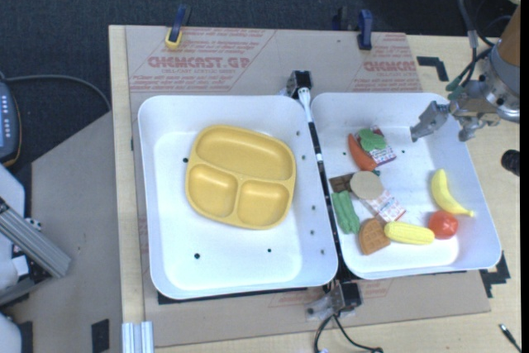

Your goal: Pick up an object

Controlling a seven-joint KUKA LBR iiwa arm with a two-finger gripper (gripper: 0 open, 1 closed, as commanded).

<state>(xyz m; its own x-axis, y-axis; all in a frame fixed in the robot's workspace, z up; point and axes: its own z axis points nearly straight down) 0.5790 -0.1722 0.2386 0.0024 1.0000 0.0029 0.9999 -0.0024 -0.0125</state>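
Note:
The right bin (483,215) holds several toy foods. A banana (447,193) lies at its right, with a red tomato (443,224) below it and a yellow corn cob (408,233) next to a brown bread piece (374,236). A green vegetable (345,212), a beige disc (365,184) and an orange carrot (359,151) with a green-and-red packet (379,145) sit nearer the middle. My gripper (446,126) hangs over the bin's upper right corner, above the banana and right of the carrot. It is open, with nothing between its fingers.
The left bin (165,244) carries a yellow divided plate (241,176). A black clamp (301,83) and divider rail run between the bins. Blue clamps (364,29) grip the cardboard's far edge. The arm's wrist (506,70) enters from the right.

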